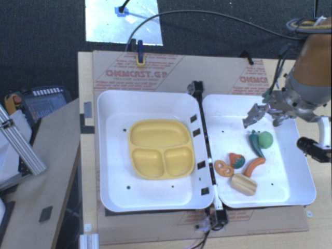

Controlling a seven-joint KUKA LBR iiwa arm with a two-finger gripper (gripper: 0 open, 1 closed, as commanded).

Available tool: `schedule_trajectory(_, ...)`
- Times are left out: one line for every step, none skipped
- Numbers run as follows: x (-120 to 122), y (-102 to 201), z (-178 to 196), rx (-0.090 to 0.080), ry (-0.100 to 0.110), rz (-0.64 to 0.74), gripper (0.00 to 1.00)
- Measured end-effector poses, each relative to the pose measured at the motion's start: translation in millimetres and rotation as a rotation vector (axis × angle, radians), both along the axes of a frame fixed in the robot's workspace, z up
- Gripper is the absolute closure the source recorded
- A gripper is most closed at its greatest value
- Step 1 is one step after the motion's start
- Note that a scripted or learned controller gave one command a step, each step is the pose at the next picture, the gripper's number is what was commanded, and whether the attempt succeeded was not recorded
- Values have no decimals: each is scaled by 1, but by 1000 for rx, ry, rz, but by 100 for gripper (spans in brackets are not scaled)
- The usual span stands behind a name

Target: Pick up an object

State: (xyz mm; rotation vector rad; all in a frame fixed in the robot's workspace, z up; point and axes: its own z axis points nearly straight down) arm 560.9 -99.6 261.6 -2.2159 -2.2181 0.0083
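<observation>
The right bin (233,113) holds several toy foods: a green vegetable (261,140), a red and green piece (236,160), an orange sausage (253,166), an orange pretzel (223,168) and a tan bread roll (244,184). My gripper (265,114) hangs over the upper middle of that bin, just above and left of the green vegetable, and its fingers stand spread apart with nothing between them. The grey arm with its orange band (314,56) comes in from the right.
A yellow three-compartment plate (158,149) lies in the left bin (111,139). A black divider (203,139) runs between the two bins. Cardboard sits under both, and a black cable arcs across the back.
</observation>
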Motion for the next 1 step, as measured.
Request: schedule_trajectory(2,0,5,-1,-10,2,0)
